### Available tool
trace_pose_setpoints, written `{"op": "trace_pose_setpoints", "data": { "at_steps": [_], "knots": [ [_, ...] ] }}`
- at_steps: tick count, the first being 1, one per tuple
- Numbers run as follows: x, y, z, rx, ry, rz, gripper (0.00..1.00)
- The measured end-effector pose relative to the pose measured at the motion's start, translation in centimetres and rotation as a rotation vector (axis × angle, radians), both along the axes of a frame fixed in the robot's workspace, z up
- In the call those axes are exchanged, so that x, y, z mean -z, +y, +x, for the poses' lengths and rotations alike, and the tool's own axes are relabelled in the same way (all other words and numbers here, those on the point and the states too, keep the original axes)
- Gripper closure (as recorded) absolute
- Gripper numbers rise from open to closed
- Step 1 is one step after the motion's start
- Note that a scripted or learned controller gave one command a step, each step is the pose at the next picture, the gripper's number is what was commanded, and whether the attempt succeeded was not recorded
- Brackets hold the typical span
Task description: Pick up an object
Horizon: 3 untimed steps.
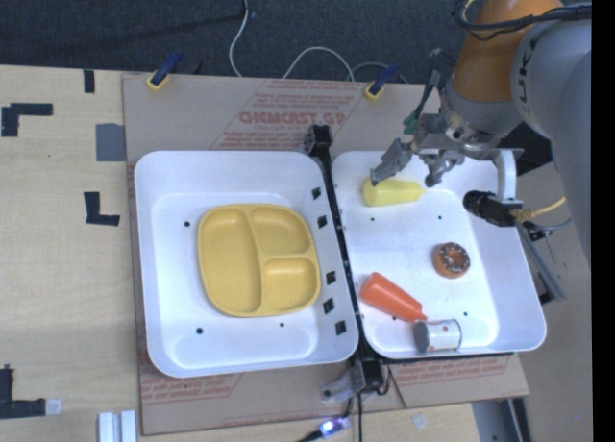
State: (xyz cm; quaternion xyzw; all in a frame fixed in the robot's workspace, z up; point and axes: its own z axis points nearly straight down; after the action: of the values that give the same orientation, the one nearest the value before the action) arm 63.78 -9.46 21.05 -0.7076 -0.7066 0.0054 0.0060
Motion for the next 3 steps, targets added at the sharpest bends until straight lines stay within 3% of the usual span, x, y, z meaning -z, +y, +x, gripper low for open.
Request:
{"op": "trace_pose_setpoints", "data": {
  "at_steps": [1, 3],
  "knots": [
    [-0.9, 0.0, 0.3, -0.003, -0.014, -0.001, 0.00],
    [8.0, -0.4, -0.5, -0.003, -0.011, -0.002, 0.00]
  ]
}}
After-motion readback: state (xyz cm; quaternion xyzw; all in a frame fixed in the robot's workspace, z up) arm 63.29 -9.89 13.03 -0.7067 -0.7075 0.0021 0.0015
